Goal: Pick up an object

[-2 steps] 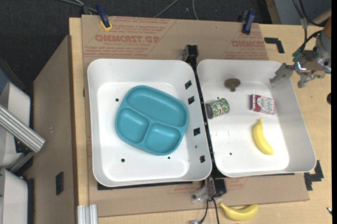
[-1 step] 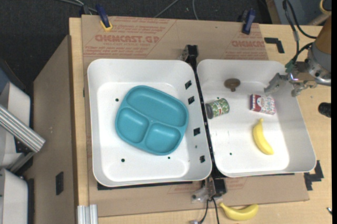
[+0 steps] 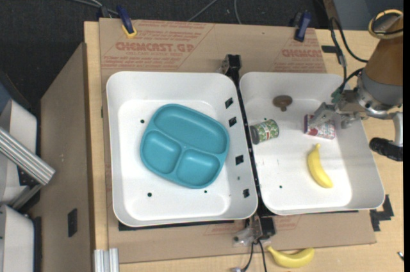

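In the right bin (image 3: 359,197) lie a yellow banana (image 3: 318,166), a green can (image 3: 264,131) on its side near the left wall, a small brown round object (image 3: 282,101) at the back, and a small pink and white packet (image 3: 319,129). My gripper (image 3: 332,114) reaches in from the right and sits just above the packet's upper edge, close to it or touching it. The grey and orange arm (image 3: 384,69) stands over the bin's right rim. None of the objects appears lifted off the bin floor.
The left bin (image 3: 122,194) holds a teal divided plate (image 3: 184,144). A black divider (image 3: 240,130) runs between the bins. A second banana (image 3: 291,256) lies on the bench in front of the bins. Clamps (image 3: 127,22) and cables sit along the back edge.
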`<state>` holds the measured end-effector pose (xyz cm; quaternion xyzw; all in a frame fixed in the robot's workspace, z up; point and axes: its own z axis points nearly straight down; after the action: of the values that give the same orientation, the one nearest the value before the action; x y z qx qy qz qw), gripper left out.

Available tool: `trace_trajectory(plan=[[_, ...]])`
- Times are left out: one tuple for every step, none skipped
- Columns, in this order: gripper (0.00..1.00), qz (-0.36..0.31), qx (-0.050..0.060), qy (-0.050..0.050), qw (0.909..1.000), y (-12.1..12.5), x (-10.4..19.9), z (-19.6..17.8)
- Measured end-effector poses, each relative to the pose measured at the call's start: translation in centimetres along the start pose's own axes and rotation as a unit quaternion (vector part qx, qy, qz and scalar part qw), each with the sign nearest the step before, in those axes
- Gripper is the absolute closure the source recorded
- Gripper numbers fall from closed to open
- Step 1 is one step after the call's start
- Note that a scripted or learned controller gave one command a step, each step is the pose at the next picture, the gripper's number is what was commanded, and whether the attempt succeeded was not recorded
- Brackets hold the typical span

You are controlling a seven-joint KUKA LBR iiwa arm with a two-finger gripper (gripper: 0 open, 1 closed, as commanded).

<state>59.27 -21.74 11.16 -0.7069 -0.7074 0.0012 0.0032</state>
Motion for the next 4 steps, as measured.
trace_trajectory(plan=[[0.0,-0.001,-0.003,0.001,1.0,0.3,0.1,2.2],[1.0,-0.001,-0.014,-0.006,0.9999,0.7,-0.3,0.5],[1.0,-0.001,-0.006,-0.002,1.0,1.1,0.8,-5.2],[1.0,-0.001,-0.007,-0.003,1.0,1.4,0.6,-11.6]])
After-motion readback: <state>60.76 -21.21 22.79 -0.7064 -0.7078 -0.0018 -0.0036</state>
